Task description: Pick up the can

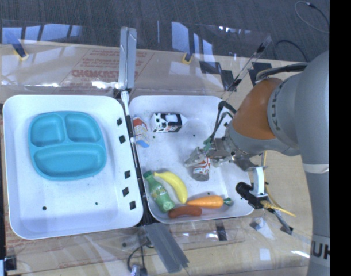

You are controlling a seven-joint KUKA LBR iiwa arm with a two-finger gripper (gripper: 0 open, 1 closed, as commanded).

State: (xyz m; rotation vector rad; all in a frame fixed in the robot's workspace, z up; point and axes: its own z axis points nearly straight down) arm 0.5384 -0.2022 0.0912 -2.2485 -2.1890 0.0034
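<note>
The can, silver with a red mark, lies tilted in the middle of the right bin. My gripper hangs directly over the can's upper end, touching or almost touching it. The wrist hides the contact point, so whether the can is held is unclear. The grey arm with its orange band reaches in from the right over the bin's right wall.
The right bin also holds a cow-patterned carton, a small red-and-white container by the left wall, a banana, a green bottle, a carrot and a sausage. A blue divided plate lies in the left bin.
</note>
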